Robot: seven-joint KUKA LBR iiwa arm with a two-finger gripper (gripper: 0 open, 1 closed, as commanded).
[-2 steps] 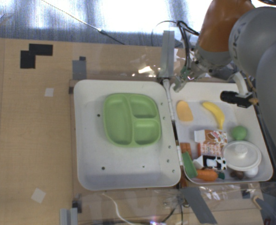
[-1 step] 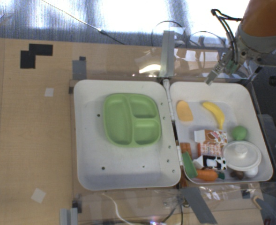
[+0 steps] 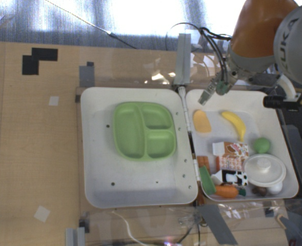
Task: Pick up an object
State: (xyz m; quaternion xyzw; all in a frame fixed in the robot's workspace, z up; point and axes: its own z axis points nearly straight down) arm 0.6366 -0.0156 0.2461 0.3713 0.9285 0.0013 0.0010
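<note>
My gripper (image 3: 208, 94) hangs over the far left corner of the right bin (image 3: 289, 158), at the end of the grey arm with its orange band (image 3: 261, 19). Nothing shows in it. Just below it in the bin lies a yellow-orange oval piece (image 3: 202, 121). A banana (image 3: 234, 123) lies to that piece's right, and a green ball (image 3: 262, 145) sits further right. Nearer the front are a printed snack box (image 3: 233, 157), a white bowl (image 3: 264, 172), a black-and-white carton (image 3: 235, 178), a carrot (image 3: 226, 191) and a green wedge (image 3: 207, 179).
The left bin (image 3: 97, 183) holds a green divided plate (image 3: 144, 130). A grey upright post (image 3: 183, 60) stands behind the seam between the bins. Cables (image 3: 212, 42) loop from the arm above the right bin. The wooden bench (image 3: 33, 147) stretches to the left.
</note>
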